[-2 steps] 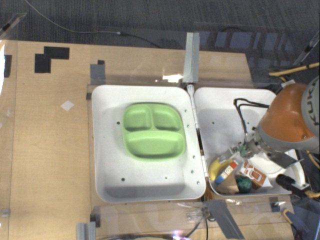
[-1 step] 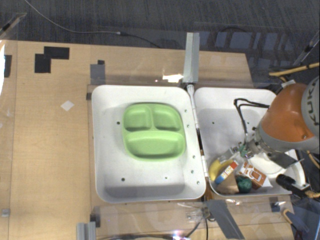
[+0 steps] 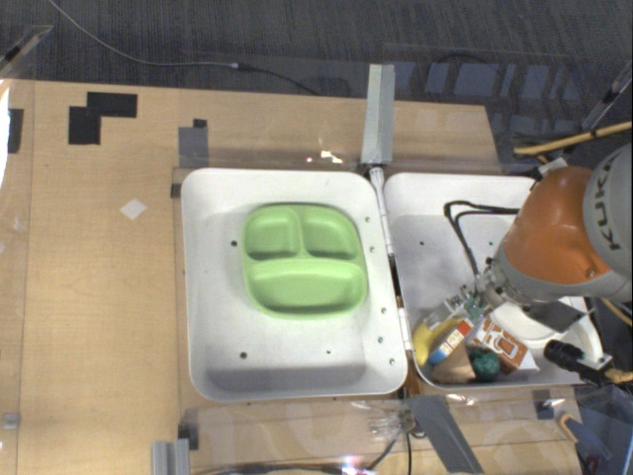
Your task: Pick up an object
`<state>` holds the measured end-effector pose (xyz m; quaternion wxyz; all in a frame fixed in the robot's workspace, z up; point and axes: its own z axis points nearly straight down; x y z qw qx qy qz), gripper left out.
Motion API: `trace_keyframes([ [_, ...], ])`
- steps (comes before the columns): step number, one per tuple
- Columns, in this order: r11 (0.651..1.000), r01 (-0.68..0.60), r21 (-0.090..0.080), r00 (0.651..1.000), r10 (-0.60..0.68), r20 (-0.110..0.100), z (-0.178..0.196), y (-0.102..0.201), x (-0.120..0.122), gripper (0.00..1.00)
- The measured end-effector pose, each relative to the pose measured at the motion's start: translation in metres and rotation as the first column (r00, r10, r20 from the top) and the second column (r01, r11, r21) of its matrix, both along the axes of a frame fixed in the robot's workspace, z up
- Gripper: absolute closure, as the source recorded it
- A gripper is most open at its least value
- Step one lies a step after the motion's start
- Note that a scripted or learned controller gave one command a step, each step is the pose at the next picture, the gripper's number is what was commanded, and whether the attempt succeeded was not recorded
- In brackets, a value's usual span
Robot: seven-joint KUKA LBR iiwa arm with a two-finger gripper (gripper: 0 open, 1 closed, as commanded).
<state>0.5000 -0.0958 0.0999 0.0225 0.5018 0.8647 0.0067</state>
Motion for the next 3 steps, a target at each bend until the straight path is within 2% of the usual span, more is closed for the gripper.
trace_keyframes([
  [1, 0.998, -0.057, 0.001, 0.998, 0.057, -0.005, -0.001, -0.049, -0.001, 0.00],
  [2, 0.998, -0.055, 0.002, 0.998, 0.055, -0.002, 0.011, -0.048, 0.001, 1.00],
  [3, 0.993, -0.115, 0.002, 0.993, 0.115, -0.027, -0.009, -0.030, -0.008, 1.00],
])
